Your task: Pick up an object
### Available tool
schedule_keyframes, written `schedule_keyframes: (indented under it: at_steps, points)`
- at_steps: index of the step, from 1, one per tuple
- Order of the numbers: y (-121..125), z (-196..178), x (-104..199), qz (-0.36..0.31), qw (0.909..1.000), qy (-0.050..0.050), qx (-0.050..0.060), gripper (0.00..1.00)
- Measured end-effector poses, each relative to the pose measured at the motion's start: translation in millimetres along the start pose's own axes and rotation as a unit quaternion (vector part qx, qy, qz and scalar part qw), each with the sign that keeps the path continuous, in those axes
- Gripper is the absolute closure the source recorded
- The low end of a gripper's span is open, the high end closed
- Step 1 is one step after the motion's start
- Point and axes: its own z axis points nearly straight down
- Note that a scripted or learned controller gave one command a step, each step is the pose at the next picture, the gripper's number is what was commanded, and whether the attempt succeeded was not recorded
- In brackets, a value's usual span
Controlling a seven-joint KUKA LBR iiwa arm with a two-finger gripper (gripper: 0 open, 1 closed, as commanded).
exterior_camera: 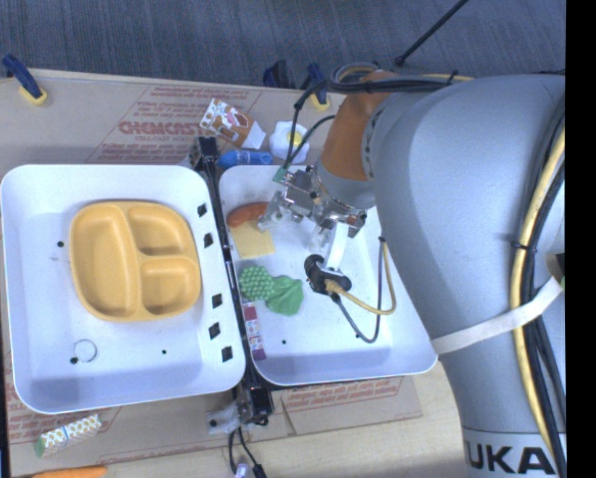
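In the right bin [398,352] lie an orange-red sausage-shaped piece [244,214], a pale yellow block [257,243] just below it, and a green bumpy toy [271,290] nearer the front. My gripper [282,207] reaches down at the bin's back left, right beside the sausage piece and above the yellow block. Nothing is visibly held in it. The grey arm with its orange band [350,142] covers the bin's right side. A black and yellow cable [350,307] hangs from the wrist over the bin floor.
The left bin [29,267] holds a yellow divided tray [134,259]. Behind the bins sit a blue object [246,157], a white and yellow item [288,137] and a printed packet [224,119]. A black divider [224,267] runs between the bins.
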Motion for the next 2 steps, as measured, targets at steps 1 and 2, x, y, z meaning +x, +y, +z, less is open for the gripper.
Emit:
schedule_keyframes:
  at_steps: [1,2]
  points:
    - [21.3,0.3,20.1,0.034,0.9994,-0.005,0.009,0.0]
    - [21.3,0.5,20.0,0.048,0.9988,-0.004,0.01,0.0]
